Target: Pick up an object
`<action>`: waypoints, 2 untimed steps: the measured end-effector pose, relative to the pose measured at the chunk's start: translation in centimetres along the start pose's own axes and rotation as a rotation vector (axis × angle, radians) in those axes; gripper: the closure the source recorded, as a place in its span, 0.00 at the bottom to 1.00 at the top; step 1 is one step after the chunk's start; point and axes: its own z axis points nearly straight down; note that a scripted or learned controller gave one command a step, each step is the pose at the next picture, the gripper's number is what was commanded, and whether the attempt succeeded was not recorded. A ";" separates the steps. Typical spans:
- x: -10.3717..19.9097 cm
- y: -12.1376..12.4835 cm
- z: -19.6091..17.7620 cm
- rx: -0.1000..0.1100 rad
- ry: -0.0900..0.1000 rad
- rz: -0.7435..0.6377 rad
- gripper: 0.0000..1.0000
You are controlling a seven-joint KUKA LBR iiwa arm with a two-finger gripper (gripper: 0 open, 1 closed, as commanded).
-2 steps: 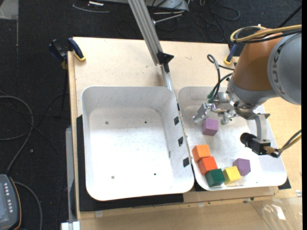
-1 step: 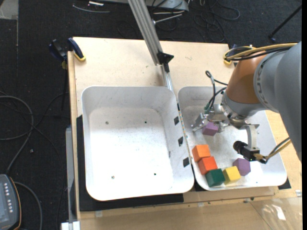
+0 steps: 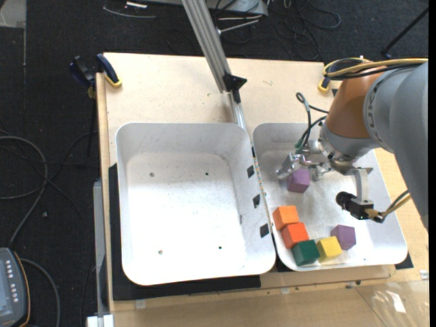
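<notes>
Two shallow white bins sit side by side on the wooden bench [image 3: 170, 87], and we log them from left to right. Near the bench's far-left corner we note a clamp [image 3: 102, 70] with a yellow handle on the edge. We see only dark specks on the floor of the left bin [image 3: 136, 142]. A metal strut [image 3: 208, 36] slants down from the far side and ends at the far end of the seam between the two bins.

We count six blocks in the right bin [image 3: 388, 240]. A light purple block [image 3: 298, 180] lies toward the bin's far-left part, just under the gripper [image 3: 301, 166]. The fingers stand spread to either side above that block; we cannot see the block pinched between them, so we record no grasp. Two orange blocks [image 3: 290, 225] touch one another near the bin's left wall. Along the near edge we see a green block [image 3: 306, 252] touching a yellow block [image 3: 330, 248], and a darker purple block [image 3: 345, 236] just beside the yellow one.

We see the grey arm [image 3: 402, 107] with its orange band [image 3: 349, 107] entering over the bin's far-right corner, cables trailing beside it.
</notes>
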 end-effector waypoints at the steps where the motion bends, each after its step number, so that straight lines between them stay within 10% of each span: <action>1: 3.8 4.2 -10.6 -0.009 0.001 -0.007 0.00; 2: 1.4 2.1 0.5 0.009 0.001 0.002 0.00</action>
